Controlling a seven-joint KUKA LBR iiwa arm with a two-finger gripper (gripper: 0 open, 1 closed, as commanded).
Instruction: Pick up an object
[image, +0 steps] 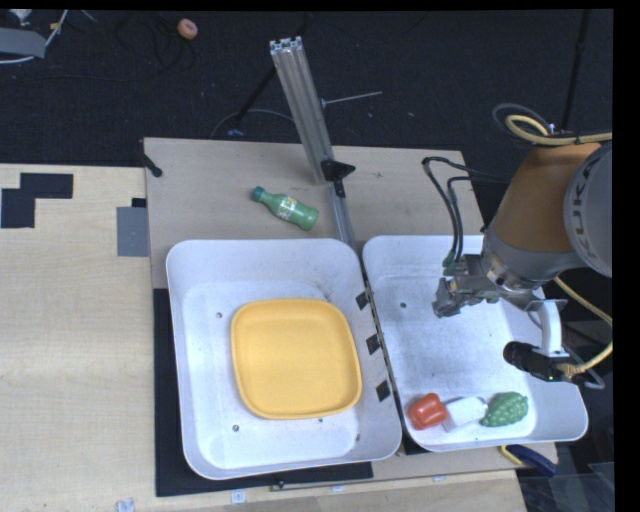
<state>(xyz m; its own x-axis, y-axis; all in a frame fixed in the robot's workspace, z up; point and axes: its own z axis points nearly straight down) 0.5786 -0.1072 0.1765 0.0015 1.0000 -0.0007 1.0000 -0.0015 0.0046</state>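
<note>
Camera view: jaws (452, 298), how far open I cannot tell, hang above the right bin (420, 330); pepper (427, 410), block (465, 411), grapes (504, 409) lie at six o'clock.

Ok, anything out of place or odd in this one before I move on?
One thing: a green bottle lies on its side on the bench, outside both bins, behind the left bin that holds the yellow plate. The red, white and green items sit together along the right bin's near edge, as expected.
</note>
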